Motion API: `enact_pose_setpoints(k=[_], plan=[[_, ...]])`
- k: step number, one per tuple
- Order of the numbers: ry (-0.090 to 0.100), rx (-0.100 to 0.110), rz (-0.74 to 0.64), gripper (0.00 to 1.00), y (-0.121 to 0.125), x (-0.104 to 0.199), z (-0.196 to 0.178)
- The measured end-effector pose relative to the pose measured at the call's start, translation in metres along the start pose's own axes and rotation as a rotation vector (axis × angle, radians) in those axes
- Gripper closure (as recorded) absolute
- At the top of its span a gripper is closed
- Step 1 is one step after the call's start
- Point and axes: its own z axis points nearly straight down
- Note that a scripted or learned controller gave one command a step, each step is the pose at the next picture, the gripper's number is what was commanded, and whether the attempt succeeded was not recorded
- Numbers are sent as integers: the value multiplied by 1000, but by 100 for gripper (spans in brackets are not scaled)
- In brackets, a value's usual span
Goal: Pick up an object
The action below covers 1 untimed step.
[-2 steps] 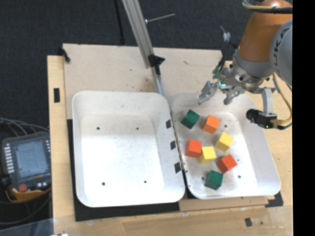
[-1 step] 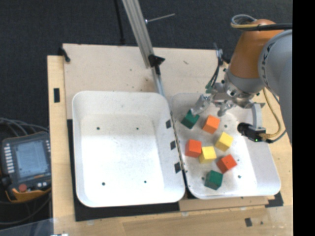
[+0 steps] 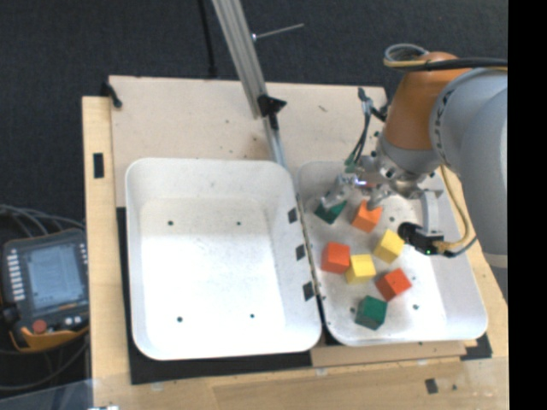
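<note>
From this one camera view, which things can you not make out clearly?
- Claw: the arm's wrist covers it, so its grip state cannot be read.
- Orange block: its upper edge lies under the claw; contact is unclear.
- Dark green block: partly shadowed, its shape is unsure.
- Right bin: its far right corner sits behind the arm.
</note>
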Motion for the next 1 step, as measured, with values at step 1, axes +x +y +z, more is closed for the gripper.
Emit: enact_pose_setpoints(k=[1], plan=[[-2, -23, 0, 0, 6, -1, 4]])
